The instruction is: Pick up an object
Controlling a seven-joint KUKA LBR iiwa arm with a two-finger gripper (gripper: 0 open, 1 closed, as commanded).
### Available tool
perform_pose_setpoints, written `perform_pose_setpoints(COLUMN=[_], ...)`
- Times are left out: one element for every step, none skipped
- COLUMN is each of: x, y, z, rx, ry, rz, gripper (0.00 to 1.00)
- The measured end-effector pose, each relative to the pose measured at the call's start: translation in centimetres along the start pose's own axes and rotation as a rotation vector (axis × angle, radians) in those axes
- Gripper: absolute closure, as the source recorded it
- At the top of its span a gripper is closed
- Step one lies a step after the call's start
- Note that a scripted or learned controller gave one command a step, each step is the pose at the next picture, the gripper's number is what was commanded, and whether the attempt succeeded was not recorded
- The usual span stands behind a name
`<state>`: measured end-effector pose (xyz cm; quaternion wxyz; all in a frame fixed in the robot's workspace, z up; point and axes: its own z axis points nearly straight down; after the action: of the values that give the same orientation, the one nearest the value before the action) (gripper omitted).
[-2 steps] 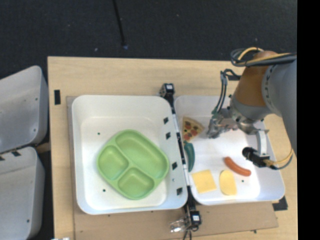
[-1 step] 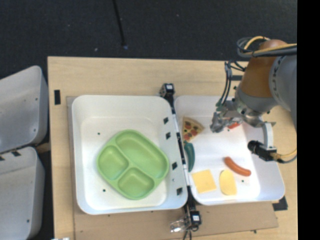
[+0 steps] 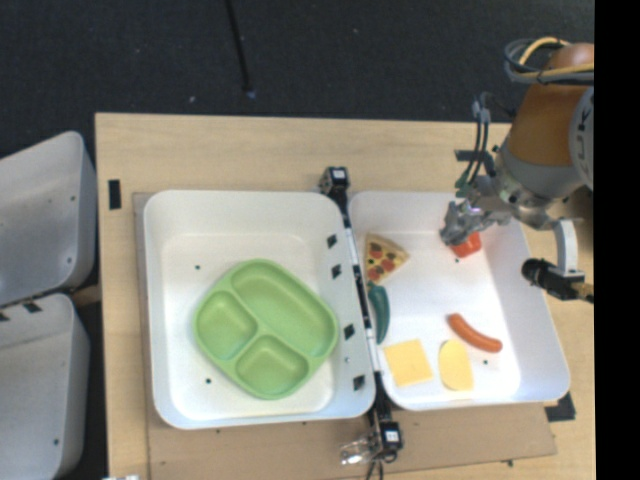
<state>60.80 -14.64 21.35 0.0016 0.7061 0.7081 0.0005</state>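
Note:
My gripper hangs over the far part of the right bin, reaching in from the right. A small red object shows directly at its tip, touching or just beneath it; I cannot tell if it is gripped. Further items lie in the same bin: a pizza slice at the left, a dark green piece along the left wall, a red sausage, a yellow square slice and a yellow oval piece near the front.
The left bin holds a green divided plate. A black clip sits at the far end of the wall between the two bins. The arm's grey and orange body stands over the right bin's far right corner.

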Motion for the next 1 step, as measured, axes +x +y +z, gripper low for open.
perform_pose_setpoints(x=[-0.24], y=[0.90], z=[-4.37], rx=[0.001], ry=[0.000], rz=[-0.001], gripper=[1.00])
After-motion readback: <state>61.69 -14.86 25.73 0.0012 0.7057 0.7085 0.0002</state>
